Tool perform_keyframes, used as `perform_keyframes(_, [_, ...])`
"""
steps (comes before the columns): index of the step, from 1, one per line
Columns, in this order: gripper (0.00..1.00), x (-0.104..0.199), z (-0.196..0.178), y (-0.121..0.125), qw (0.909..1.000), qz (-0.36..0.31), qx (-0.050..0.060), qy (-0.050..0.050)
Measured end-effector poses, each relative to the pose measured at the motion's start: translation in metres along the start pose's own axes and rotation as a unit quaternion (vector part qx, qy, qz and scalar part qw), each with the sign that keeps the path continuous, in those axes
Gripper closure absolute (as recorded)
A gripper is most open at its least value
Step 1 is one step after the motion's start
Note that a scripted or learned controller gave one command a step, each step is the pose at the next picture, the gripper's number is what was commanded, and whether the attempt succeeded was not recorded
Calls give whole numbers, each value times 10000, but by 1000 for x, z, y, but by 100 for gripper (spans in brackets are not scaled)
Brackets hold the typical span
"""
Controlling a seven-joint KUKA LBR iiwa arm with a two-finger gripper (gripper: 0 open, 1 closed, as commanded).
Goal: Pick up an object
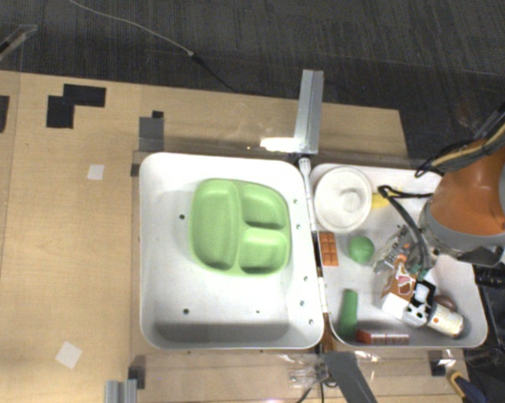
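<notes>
My gripper (402, 274) hangs low in the right bin (472, 331), under the grey wrist with the orange band (470, 198). Several small objects lie around it. A green ball (361, 248) is just to its left. A green cylinder (348, 307) lies lower left, and a red-brown bar (382, 337) rests by the front wall. A white and black item with a tan end (431, 314) sits directly below the gripper. Something brownish shows at the gripper's tip, but I cannot make out what it is.
A white round bowl (344, 198) stands in the right bin's back left corner. An orange block (327, 248) lies along the divider. The left bin (161, 276) holds a green divided plate (239, 226). Cables run from the arm at the right.
</notes>
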State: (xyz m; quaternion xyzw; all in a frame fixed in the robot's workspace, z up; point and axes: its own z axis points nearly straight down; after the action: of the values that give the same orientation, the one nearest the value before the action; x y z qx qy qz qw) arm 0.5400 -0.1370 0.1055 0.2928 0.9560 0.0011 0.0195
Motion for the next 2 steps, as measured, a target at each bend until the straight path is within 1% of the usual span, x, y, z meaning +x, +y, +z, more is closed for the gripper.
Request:
perform_keyframes(1, [0, 0, 0, 0, 10000, -3, 3, 5])
perform_keyframes(2, [0, 11, 14, -3, 9980, 628, 30, 100])
